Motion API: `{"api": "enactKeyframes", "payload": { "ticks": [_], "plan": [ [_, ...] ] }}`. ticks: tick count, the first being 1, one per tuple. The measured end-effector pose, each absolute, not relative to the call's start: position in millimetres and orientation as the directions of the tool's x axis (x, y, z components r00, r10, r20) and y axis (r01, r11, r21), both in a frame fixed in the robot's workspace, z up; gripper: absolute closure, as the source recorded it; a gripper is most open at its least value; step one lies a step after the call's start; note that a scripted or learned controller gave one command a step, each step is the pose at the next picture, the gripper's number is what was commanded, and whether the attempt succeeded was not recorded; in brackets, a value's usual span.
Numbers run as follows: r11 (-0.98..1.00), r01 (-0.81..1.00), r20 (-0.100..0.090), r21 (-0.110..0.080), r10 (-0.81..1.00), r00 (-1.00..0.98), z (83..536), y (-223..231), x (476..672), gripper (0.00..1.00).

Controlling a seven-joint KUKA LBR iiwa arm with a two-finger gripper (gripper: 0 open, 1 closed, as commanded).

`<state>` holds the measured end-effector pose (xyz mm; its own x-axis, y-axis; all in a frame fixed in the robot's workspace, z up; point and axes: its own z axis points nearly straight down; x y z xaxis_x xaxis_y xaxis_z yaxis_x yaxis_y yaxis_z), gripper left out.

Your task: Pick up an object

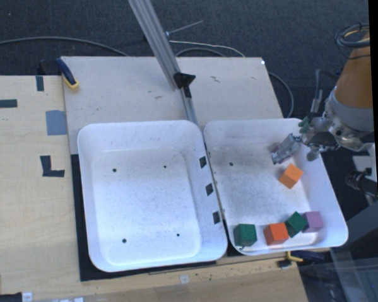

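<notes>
I see the gripper [282, 151] hanging over the right bin [253, 175] near its far right corner, just above an orange block [291, 175]; can't tell how its jaws stand. Along that bin's near edge sit four matte cubes: green [245, 234], orange [275, 233], dark green [297, 223], purple [314, 220]. The left bin [141, 194] shows speckled white plastic.
</notes>
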<state>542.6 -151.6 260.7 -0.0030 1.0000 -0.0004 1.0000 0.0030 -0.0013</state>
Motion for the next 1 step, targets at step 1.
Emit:
{"api": "enactKeyframes", "payload": {
  "ticks": [1],
  "plan": [
    [-0.003,1.000,0.002,-0.011,1.000,0.003,153.6,-182.6,492.0,0.00]
  ]
}}
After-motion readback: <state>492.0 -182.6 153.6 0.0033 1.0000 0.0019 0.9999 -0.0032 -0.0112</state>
